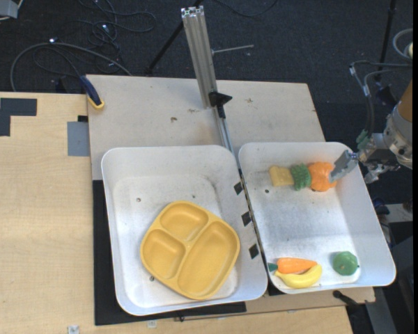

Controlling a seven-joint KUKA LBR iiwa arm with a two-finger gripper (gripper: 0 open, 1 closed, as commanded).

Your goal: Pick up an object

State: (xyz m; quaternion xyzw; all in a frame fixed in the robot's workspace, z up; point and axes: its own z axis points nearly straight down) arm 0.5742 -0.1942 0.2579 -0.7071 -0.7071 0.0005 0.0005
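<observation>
Found the gripper [347, 164] low over the far right corner of the right bin [373, 214], reaching in from the right. Could not tell from this slant whether open or closed; made out nothing gripped. Took the orange fruit [321, 176] as the likeliest target: just beside the gripper, to its left and a little toward the near side, possibly touching. Noted a tight row there, running left from the fruit along the far wall: a green piece [301, 177] pressed against it, then a pale yellow piece [281, 177]. Judged the row's line to lie roughly along the gripper's approach, so a short shift left and down looked enough, with some risk of nudging the green piece or catching two at once. Placed the other candidates well apart, at the near edge: a carrot [295, 264] lying on a banana [301, 277], and a green fruit [345, 262] beside them. Left the yellow divided plate [189, 248] in the left bin [115, 186] out of the reckoning.
</observation>
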